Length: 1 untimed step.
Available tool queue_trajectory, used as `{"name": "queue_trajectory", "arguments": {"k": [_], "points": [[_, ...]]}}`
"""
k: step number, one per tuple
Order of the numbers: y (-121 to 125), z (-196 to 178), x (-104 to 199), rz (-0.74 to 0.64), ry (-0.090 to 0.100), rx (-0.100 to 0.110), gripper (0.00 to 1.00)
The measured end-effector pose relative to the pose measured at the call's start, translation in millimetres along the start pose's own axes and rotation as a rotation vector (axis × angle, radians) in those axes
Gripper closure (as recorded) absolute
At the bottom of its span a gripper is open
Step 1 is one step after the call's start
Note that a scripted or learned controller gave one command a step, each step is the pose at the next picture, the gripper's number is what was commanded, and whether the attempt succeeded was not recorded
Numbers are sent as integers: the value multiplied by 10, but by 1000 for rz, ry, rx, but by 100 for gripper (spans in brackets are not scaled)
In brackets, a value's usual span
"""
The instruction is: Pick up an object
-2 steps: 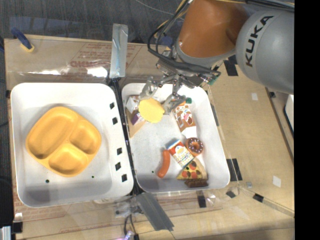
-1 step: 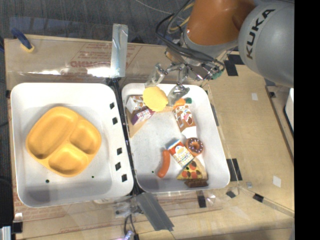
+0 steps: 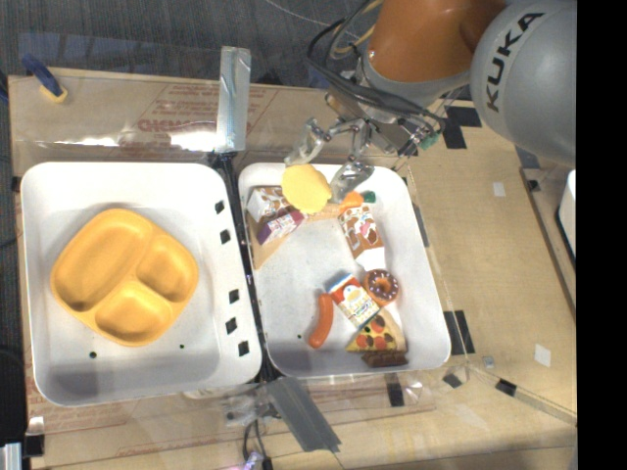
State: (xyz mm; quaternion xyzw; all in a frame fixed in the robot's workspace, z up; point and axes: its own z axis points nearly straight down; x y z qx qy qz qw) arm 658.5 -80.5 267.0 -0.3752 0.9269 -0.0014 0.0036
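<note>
Surface (image 3: pixel 490 262) of tan board, bearing two shallow white bins side by side.

Left bin (image 3: pixel 39 360): one yellow divided plate (image 3: pixel 125 276), lying flat toward its left side.

Right bin (image 3: pixel 294 292): assorted toy food. Far end: a small carton (image 3: pixel 272 216) and a printed packet (image 3: pixel 361 229). Near end: a sausage (image 3: pixel 320 321), a second small packet (image 3: pixel 354 302), a chocolate doughnut (image 3: pixel 380 286), a pizza slice (image 3: pixel 375 339).

Hand (image 3: pixel 328 160): at the far edge of the right bin, two metal fingers spread wide, one each side of a round yellow piece (image 3: pixel 307 189). The piece sits just nearer than the fingertips; whether it is touched or lifted cannot be told, and no firm pinch shows.

Progress, as judged: approach done, hand placed over a candidate. Left to do: press the fingers together on the yellow piece, raise it out of the bin. Task not yet complete.
</note>
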Motion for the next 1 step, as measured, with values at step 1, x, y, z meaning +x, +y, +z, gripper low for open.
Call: {"name": "queue_trajectory", "arguments": {"k": [1], "points": [[-384, 915, 713, -33, 10, -12, 100]]}}
